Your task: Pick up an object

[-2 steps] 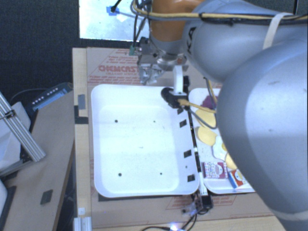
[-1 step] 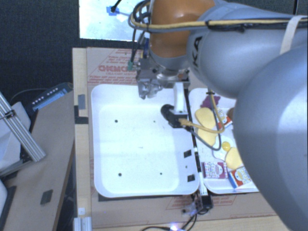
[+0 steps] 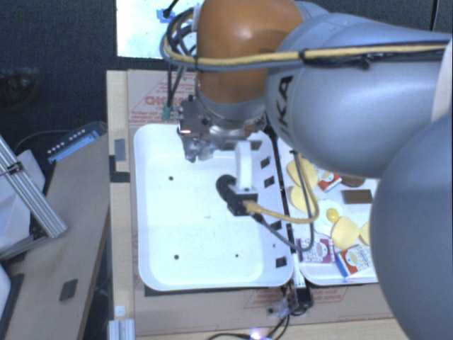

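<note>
Objects (image 3: 331, 214) lie together in the right bin (image 3: 340, 279), much of which is covered by the grey arm (image 3: 368, 112) reaching across it. Among them are a long pale yellow piece (image 3: 300, 184) beside the wall shared with the other bin, a rounder yellow piece (image 3: 345, 231) nearer the front, and a red and white item (image 3: 328, 183) just beside a brown block (image 3: 356, 197). At the front of that bin sit a small carton (image 3: 317, 250) and a white packet with blue and red print (image 3: 356, 261), close to each other. What these items are exactly is hard to tell at this size.

The gripper (image 3: 197, 149) hangs below the orange band (image 3: 244, 41) over the far part of the left bin (image 3: 141, 190), well apart from all of these things. Whether it is open or closed cannot be told, since the wrist hides it from above. Nothing is seen held in it.

The left bin's white floor has a few small dark dots (image 3: 171, 179). Both bins rest on a cardboard sheet (image 3: 152, 101) with red print, laid on the wooden bench (image 3: 78, 211).
</note>
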Controlling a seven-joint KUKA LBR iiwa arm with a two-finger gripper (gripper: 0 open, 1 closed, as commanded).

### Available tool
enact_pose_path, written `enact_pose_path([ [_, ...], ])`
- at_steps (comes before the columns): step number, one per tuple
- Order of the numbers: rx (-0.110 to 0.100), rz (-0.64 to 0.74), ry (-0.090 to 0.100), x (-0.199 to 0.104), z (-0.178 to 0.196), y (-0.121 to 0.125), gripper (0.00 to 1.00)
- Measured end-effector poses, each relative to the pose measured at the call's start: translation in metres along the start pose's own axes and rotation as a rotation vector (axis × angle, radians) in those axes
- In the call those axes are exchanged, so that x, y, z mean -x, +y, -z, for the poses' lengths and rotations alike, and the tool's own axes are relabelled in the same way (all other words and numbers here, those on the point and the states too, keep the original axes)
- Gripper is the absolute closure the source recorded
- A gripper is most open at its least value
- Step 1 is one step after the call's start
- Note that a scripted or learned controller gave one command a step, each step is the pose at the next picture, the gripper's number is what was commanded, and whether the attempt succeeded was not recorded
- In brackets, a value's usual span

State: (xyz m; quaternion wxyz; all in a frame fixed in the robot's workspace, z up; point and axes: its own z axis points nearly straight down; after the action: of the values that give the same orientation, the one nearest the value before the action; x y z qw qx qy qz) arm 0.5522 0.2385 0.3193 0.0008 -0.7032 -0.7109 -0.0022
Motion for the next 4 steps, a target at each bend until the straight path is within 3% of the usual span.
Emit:
enact_pose_path([
  [1,0.001,-0.003,-0.001,0.002,0.039,-0.055,1.00],
  [2,0.016,-0.004,0.006,0.003,0.198,-0.065,1.00],
  [4,-0.001,-0.004,-0.003,0.003,0.216,-0.065,1.00],
])
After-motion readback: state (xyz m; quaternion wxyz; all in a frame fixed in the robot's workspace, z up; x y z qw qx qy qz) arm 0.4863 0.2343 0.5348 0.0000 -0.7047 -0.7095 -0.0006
